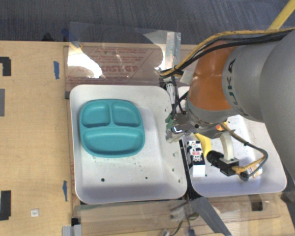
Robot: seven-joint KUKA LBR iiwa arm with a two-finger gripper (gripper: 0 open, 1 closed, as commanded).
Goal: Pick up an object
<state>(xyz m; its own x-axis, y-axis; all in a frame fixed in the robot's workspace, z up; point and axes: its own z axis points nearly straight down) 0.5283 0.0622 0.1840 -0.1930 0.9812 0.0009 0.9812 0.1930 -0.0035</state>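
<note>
A teal divided plate (111, 128) lies flat in the left white bin (132, 183), towards its back left. My gripper (196, 157) hangs low over the left edge of the right white bin (265, 181), just right of the wall between the two bins. The grey arm with its orange band (211, 85) covers most of the right bin. A bit of something yellow (205, 142) shows beside the gripper; I cannot tell what it is. Nothing can be made out between the gripper's tips.
A clear plastic sheet (118, 63) lies on the bench behind the left bin. Several small dark specks (103, 180) dot the left bin's floor. Brown bench top (24, 146) stretches to the left of the bins.
</note>
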